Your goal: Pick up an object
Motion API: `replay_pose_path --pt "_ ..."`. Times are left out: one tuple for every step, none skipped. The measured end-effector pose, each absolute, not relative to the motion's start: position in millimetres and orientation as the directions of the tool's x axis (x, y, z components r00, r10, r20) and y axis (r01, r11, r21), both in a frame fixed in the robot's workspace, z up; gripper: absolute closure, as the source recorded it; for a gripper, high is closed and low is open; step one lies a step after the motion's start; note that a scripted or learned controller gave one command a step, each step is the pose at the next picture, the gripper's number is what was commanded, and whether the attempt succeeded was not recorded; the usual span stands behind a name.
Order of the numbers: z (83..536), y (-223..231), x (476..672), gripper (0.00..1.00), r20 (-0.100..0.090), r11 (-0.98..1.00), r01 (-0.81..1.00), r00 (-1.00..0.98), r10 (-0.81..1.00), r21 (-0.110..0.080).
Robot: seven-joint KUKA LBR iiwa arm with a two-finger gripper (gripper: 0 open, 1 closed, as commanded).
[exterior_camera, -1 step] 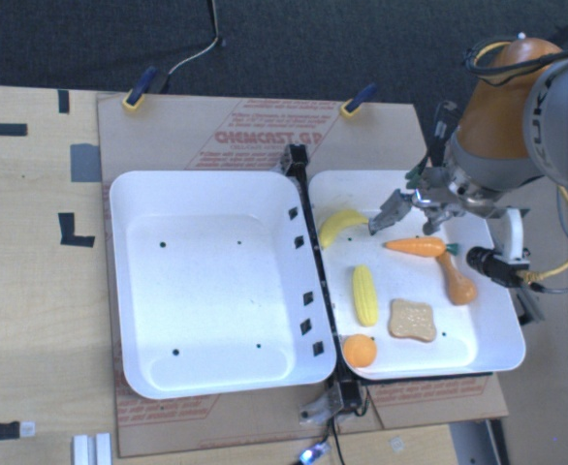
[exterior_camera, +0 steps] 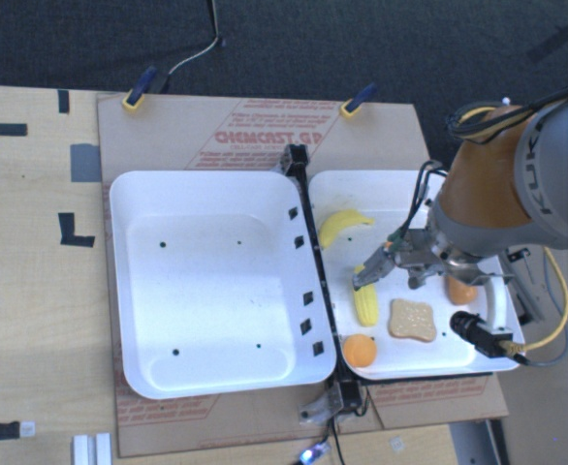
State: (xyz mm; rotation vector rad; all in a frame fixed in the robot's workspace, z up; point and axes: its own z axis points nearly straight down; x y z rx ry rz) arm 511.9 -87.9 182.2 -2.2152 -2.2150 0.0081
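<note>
Camera view gives us a short yellow corn cob lying in the right bin, just under our gripper. We cannot tell the claw's state. Around it lie a banana, a toast slice, an orange and another orange item.

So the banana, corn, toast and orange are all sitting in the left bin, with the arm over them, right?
Not quite: the camera view shows the banana, corn, toast and orange in the right bin, not the left bin. The arm does reach over them there.
</note>
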Motion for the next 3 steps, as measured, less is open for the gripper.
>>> replay_pose_path --pt "79 -102 560.8 0.00 -0.003 0.002 1.000 -0.002 1.000 0.001" --pt "95 -102 560.8 1.00 -0.002 0.002 1.000 -0.002 1.000 0.002" --pt "190 -13 557.2 1.00 0.004 0.011 1.000 -0.011 1.000 0.007"
